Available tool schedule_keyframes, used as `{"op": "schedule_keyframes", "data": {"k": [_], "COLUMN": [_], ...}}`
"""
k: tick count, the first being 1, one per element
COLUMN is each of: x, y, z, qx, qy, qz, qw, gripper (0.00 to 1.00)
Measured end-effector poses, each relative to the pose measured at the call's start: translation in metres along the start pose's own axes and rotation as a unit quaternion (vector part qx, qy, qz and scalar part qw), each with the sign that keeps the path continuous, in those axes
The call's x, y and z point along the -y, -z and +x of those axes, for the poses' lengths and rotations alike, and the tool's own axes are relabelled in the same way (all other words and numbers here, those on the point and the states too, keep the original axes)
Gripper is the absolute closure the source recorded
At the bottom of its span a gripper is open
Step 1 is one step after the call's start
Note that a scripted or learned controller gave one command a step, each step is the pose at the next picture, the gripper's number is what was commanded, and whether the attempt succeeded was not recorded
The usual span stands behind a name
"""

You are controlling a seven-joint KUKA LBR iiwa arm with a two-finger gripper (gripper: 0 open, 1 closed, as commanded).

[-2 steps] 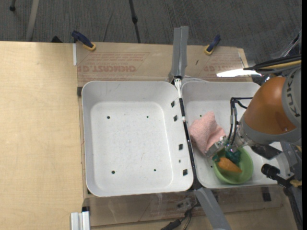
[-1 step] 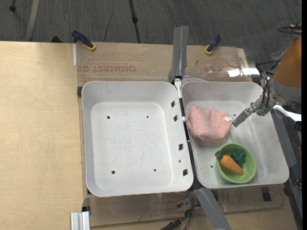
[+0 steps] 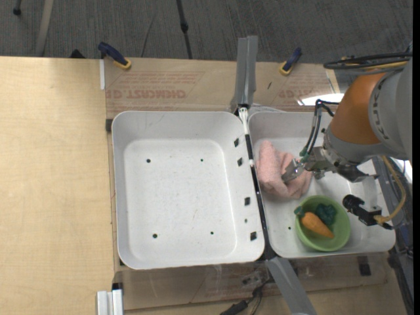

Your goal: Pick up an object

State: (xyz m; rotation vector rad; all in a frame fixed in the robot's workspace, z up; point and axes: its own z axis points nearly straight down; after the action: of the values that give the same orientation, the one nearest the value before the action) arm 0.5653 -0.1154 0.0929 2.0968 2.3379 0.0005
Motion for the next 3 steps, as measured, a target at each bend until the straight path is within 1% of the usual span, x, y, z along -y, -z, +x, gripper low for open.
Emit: {"op": "schedule_keyframes", "data": {"k": [1,2,3], "x": [0.073,0.069,0.053], "y": [0.009,0.020,0.175], "z": [0.016,0.016,0.016], "qx": [0.010,0.011,0.001], "qy": [0.073,0.073,0.039], "qz": [-0.021,-0.025,0.001], "qw": [0.9970,0.9969,0.9992], "gripper": [0.00,1.00,1.00]}}
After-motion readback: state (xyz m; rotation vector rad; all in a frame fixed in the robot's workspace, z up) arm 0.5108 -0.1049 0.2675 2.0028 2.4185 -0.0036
